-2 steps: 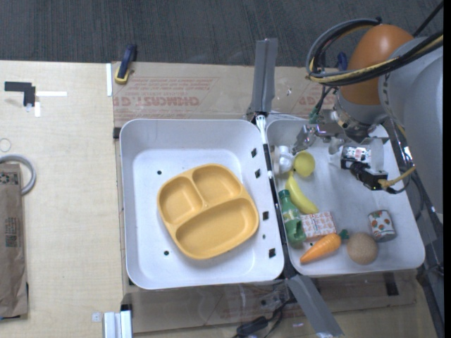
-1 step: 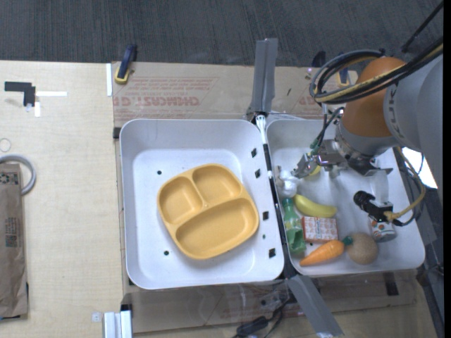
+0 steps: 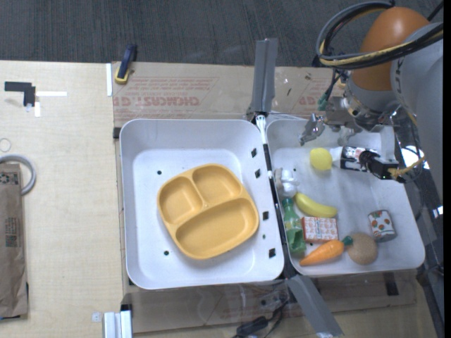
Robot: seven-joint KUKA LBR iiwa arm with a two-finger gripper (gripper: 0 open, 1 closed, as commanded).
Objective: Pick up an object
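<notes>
Ball [image 3: 321, 159]: small, round, plain pale yellow, smooth and matt; it may be a lemon, the view does not settle it.
Ball position: on the floor of the right bin [image 3: 356, 192], far half, lying free and touching nothing.
Gripper [image 3: 312, 131]: over the far left corner of the right bin, just beyond the ball and apart from it.
Grip state: cannot tell from this angle; nothing is seen held.
Arm [image 3: 394, 41]: grey, orange band, reaching in from the right above the bin's far edge.
Nearest neighbour: banana [image 3: 315, 205], yellow, curved, on the near side of the ball with bare floor between them.
Left wall: a green bottle [image 3: 291, 224] lies along it; a small pale item [image 3: 285, 180] beyond it is too unclear to name.
Near row: red-orange packet [image 3: 320, 228], flat and printed, touching the banana; carrot [image 3: 323, 252], orange and tapered, just in front of the packet; brown lump [image 3: 362, 248], round and dull, at the carrot's thick end.
Right side: small white box [image 3: 381, 224] with red spots, tilted, just beyond the lump.
Obstruction: none lies over or against the ball.
Left bin [image 3: 141, 189]: white, shallow, holding a yellow plate [image 3: 208, 210] with three wells, smooth plastic.
Surround: cardboard sheet [image 3: 176, 90] behind the bins.
</notes>
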